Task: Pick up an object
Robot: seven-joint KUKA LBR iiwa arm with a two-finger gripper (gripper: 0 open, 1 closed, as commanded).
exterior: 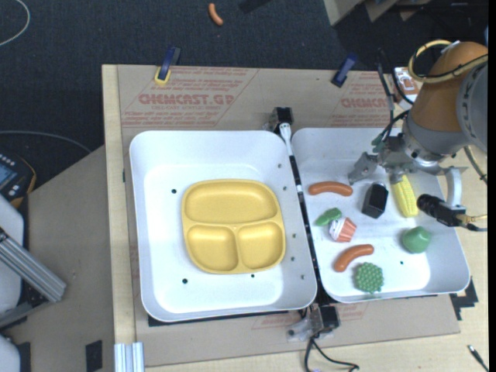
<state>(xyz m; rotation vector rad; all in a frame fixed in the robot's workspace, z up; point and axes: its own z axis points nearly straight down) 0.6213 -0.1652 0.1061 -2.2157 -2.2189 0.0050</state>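
The right bin (442, 273) holds the loose objects. A yellow corn cob (403, 195) lies beside a black block (375, 200). Two orange sausages lie there, one (330, 187) near the bin's left wall and one (353, 256) lower down. A small red and green strawberry-like piece (338, 225), a green round piece (416, 239) and a green broccoli (368, 277) sit toward the front. My gripper (380, 172) hangs over the bin's back part, just above the black block and the corn. It is open, its fingers (360, 167) splayed with nothing between them.
The left bin (155, 231) holds a yellow divided plate (232, 225). A black clip (284, 119) sits at the back where the two bins meet. The grey arm with its orange band (442, 91) comes in from the right. A small orange piece (215, 13) lies on the dark floor beyond the bench.
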